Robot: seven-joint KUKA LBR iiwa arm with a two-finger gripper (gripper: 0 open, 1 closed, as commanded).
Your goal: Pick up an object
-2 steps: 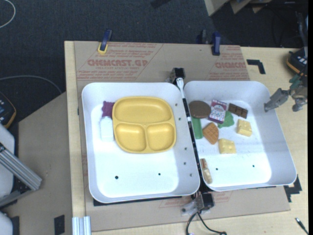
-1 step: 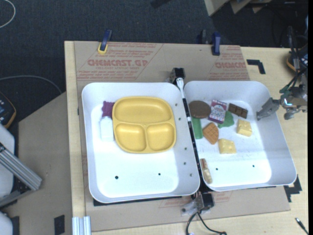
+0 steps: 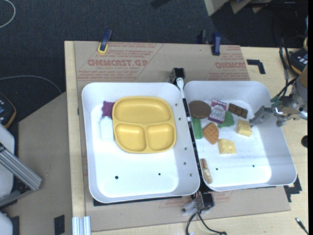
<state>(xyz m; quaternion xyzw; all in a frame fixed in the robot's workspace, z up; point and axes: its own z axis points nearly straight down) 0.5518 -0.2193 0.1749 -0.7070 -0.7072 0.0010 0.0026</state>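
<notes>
The right bin (image 3: pixel 268 166) holds several toy foods: a brown round cookie (image 3: pixel 199 109), a pink packet (image 3: pixel 217 110), a chocolate bar (image 3: pixel 238 110), a green piece (image 3: pixel 196 128), an orange waffle (image 3: pixel 211 132) and two pale yellow cheese blocks (image 3: pixel 244 128) (image 3: pixel 226 146). A thin tan stick (image 3: pixel 206 171) lies by the bin's left wall. My gripper (image 3: pixel 264 114) reaches in over the bin's right rim. It is just right of the upper cheese block and the chocolate bar. Nothing is visibly held.
The left bin (image 3: pixel 137 180) contains a yellow divided plate (image 3: pixel 144 124) and a white bottle with a purple cap (image 3: pixel 106 124) at its left. Clamps (image 3: pixel 103 44) (image 3: pixel 215 43) sit on the bench's far edge. Cables hang at the right.
</notes>
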